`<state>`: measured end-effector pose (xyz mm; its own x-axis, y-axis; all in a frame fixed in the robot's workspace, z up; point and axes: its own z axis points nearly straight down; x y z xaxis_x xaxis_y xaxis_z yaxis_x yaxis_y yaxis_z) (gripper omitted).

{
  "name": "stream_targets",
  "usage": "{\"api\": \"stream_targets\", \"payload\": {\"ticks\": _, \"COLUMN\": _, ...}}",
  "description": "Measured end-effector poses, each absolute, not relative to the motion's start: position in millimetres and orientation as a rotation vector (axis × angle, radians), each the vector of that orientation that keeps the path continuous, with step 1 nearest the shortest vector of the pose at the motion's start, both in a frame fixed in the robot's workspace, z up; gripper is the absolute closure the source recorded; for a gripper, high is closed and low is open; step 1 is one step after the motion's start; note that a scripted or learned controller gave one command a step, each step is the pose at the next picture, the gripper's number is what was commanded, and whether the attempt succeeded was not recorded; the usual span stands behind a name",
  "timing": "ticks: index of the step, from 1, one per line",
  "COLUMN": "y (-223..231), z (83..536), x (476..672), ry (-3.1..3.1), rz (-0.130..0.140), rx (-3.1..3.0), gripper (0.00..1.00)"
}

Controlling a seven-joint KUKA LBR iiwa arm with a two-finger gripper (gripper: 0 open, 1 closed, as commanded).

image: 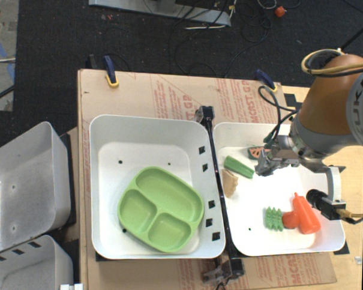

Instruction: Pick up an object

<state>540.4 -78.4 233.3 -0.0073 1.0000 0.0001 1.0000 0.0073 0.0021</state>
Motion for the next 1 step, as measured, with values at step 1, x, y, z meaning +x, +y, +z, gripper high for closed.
{"api": "stream_targets", "payload": {"ticks": 1, "y": -21.3, "z": 242.0, "x": 547.9, "ry": 2.232, "rz": 0.004, "rx": 2.211, "gripper": 1.0}}
